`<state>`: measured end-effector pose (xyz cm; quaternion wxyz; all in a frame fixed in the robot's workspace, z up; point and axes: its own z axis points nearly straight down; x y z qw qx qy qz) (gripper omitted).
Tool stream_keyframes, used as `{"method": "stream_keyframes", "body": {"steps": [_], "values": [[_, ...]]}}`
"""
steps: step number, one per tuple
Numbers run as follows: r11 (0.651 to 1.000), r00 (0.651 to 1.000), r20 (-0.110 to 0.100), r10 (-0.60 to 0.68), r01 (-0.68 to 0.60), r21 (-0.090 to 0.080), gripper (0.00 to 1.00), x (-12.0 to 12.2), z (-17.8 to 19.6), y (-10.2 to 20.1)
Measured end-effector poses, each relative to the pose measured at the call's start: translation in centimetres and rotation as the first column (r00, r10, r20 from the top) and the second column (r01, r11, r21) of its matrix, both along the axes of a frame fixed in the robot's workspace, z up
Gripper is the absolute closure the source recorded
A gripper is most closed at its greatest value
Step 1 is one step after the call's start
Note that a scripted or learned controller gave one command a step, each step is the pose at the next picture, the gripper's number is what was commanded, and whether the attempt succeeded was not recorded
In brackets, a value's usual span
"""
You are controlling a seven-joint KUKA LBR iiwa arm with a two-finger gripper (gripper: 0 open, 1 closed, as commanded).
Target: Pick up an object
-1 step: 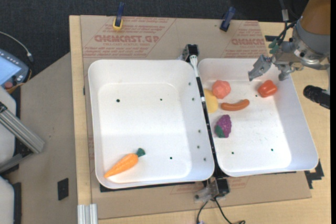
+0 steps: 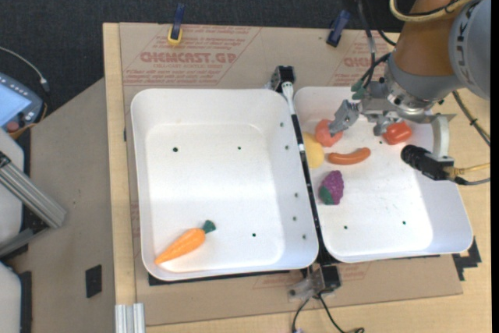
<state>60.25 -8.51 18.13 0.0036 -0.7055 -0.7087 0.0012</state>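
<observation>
My gripper [image 2: 364, 121] hangs over the back of the right bin [image 2: 437, 234], open, with nothing between its fingers. Its left finger [image 2: 341, 118] is just above a red toy [image 2: 327, 134]. A second red toy [image 2: 397, 132] lies by the right finger. Below the gripper lies an orange-brown sausage [image 2: 348, 157]. A yellow piece [image 2: 313, 151] rests against the bin's left wall, and a purple grape bunch [image 2: 332, 187] sits further forward. In the left bin [image 2: 156, 113], an orange carrot [image 2: 185, 242] lies at the front.
A black divider rail [image 2: 302, 168] runs between the two bins. A black fitting [image 2: 425, 162] with a cable sticks out to the gripper's right. Blue clamps [image 2: 178, 21] hold the cardboard base at the back.
</observation>
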Motion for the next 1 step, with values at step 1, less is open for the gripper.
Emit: {"method": "stream_keyframes", "body": {"steps": [1], "values": [[1.0, 1.0, 0.009, 0.001, -0.001, -0.002, 0.0, 1.19, 0.34, 4.94]]}}
